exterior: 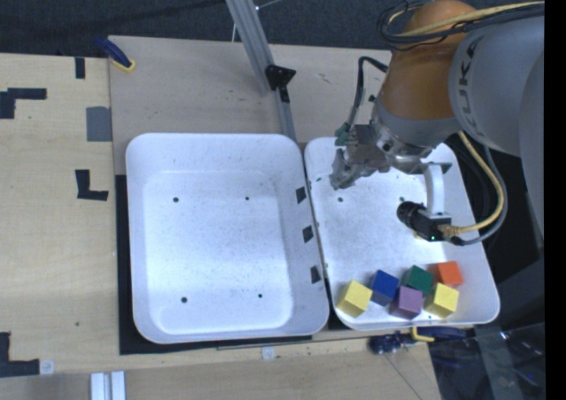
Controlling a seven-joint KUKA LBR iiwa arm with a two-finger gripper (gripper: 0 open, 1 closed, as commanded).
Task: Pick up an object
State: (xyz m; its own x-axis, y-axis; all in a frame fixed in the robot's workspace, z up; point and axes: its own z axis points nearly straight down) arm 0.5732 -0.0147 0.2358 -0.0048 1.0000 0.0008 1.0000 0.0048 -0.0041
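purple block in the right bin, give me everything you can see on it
The purple block is a small, matte, solid-coloured cube, sitting flat on the floor of the right bin near its front edge. It is packed in a cluster: the blue block to its left, the green block just behind, a yellow block to its right. It appears to touch these neighbours. The gripper is well away, over the bin's far end.

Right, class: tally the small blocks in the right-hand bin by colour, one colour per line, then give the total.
Yellow blocks: 2
Blue block: 1
Green block: 1
Purple block: 1
Orange block: 1
Total: 6
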